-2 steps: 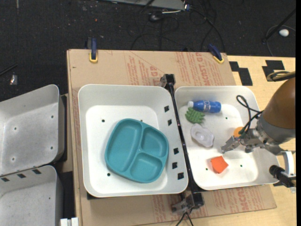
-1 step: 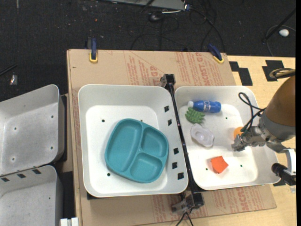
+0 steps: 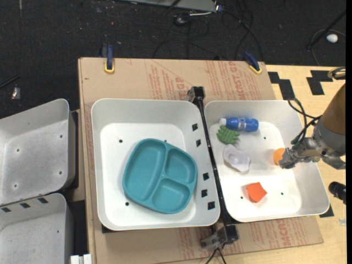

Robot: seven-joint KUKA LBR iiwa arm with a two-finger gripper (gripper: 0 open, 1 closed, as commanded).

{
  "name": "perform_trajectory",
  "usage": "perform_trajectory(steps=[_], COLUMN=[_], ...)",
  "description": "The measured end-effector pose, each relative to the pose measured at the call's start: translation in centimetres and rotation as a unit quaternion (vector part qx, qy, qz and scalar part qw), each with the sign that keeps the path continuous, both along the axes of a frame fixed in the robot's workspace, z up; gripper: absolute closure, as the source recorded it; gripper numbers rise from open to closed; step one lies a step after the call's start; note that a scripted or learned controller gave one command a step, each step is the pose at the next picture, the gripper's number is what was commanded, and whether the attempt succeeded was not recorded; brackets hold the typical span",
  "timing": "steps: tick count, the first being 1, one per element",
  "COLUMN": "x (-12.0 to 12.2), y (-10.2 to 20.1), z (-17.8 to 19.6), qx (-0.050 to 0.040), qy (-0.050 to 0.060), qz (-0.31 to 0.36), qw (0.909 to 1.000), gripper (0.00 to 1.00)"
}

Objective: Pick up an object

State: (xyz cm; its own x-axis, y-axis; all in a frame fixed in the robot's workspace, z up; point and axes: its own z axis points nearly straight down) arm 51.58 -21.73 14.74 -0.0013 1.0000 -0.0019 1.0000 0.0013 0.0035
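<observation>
Hovering end effector [image 3: 287, 159] touches orange ball [image 3: 279, 155].

Small orange ball [image 3: 279, 155] at right bin's [image 3: 308, 202] right side.

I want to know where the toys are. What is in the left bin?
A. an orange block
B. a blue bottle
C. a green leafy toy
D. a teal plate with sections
D: the teal plate with sections lies alone in the left bin, while the blue bottle, the green leafy toy and the orange block all sit in the right bin.
</observation>
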Motion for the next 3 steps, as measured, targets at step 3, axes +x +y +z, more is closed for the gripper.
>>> perform_trajectory(steps=[3], x=[1.5], y=[5.5], z=[8.5], qx=[0.0013], qy=[0.001], qz=[0.003], qw=[1.0], gripper=[1.0])
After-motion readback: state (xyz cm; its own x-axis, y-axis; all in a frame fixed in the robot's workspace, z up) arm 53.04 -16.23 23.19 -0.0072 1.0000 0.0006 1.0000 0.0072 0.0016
